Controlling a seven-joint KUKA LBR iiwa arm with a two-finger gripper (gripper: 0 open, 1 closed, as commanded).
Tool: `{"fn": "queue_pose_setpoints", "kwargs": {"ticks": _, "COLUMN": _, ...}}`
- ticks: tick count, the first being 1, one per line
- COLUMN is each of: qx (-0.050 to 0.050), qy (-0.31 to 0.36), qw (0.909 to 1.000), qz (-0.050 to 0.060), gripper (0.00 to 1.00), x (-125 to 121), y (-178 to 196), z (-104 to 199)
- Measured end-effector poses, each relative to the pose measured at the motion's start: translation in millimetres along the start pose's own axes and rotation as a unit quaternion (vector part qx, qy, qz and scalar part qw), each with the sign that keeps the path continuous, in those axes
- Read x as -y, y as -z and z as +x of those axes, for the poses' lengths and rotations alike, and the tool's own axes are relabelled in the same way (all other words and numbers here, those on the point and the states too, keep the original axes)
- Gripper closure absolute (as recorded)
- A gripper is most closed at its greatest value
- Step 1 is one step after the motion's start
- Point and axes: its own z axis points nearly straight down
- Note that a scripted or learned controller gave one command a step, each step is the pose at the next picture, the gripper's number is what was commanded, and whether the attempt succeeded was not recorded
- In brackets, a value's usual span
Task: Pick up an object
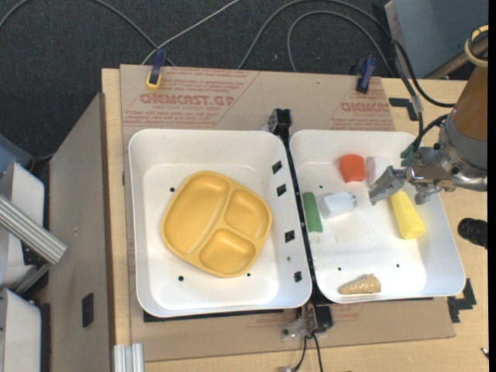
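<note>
Your end effector [404,178] hangs over the right bin [434,281], near its far right side, just above the upper end of the yellow block [407,215]. You can make out grey finger parts splayed left and right, but whether they are open or closed cannot be told from this angle; nothing is visibly held between them.

Candidates in the right bin: the yellow block, lying at a slant by the right wall; an orange block [352,167] toward the back; a small white piece [339,204] just left of centre; a green bar [311,211] lying along the left wall; a tan speckled wedge [359,285] at the front edge.

Handling, as a guess: the yellow block looks stiff, light and smooth, probably plastic or foam. Take it across its short width, mid-length; the long axis is too wide a bite. The smooth faces may slip. The green bar sits too tight to the wall for easy finger clearance.

The left bin [143,208] holds a yellow divided tray [216,222], shallow and wide, a poor pinch target.

Writing: the brown board on the counter [232,87] behind the bins reads "CHEMCAST" in red, printed twice; the smaller lines are illegible.
</note>
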Motion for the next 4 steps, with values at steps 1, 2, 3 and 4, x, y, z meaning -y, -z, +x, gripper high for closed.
{"fn": "queue_pose_setpoints", "kwargs": {"ticks": 1, "qx": 0.001, "qy": 0.001, "qw": 1.0000, "qz": -0.006, "gripper": 0.00, "x": -2, "y": 6, "z": 0}}
{"fn": "queue_pose_setpoints", "kwargs": {"ticks": 2, "qx": 0.000, "qy": 0.001, "qw": 1.0000, "qz": -0.003, "gripper": 0.00, "x": 1, "y": -56, "z": 6}}
{"fn": "queue_pose_setpoints", "kwargs": {"ticks": 3, "qx": 0.000, "qy": 0.001, "qw": 1.0000, "qz": -0.003, "gripper": 0.00, "x": -4, "y": -100, "z": 7}}
{"fn": "queue_pose_setpoints", "kwargs": {"ticks": 4, "qx": 0.000, "qy": 0.001, "qw": 1.0000, "qz": -0.004, "gripper": 0.00, "x": -13, "y": -147, "z": 6}}
